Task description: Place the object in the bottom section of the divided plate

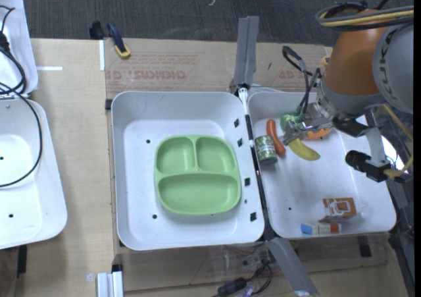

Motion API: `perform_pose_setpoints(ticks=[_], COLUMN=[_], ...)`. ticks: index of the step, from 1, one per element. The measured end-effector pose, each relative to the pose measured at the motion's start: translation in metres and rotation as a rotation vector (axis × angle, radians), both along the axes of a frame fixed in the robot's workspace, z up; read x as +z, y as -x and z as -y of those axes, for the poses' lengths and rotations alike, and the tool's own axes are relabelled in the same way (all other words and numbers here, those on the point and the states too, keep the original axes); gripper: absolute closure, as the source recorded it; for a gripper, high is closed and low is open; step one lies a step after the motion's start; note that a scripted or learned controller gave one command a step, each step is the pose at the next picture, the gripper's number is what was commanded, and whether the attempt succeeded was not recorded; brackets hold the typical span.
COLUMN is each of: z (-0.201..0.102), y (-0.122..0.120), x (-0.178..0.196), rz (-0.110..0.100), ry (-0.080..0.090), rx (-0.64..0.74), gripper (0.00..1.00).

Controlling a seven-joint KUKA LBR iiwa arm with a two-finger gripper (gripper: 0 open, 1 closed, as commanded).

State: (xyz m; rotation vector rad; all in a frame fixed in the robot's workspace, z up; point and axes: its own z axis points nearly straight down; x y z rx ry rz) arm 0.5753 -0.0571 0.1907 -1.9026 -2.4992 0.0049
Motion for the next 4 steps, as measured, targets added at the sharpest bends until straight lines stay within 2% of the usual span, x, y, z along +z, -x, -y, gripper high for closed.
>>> perform_pose_setpoints(ticks=[1, 2, 3, 4], z=[-0.060, -0.131, -0.130, -0.129], y=[0.082, 0.097, 0.097, 0.065], x=[0.002, 0.020, 0.020, 0.009], rz=[0.005, 0.002, 0.002, 0.001], ry=[-0.002, -0.002, -0.002, -0.001], rx=[0.407, 0.519, 0.518, 0.431], gripper=[1.00, 1.00, 0.00, 0.00])
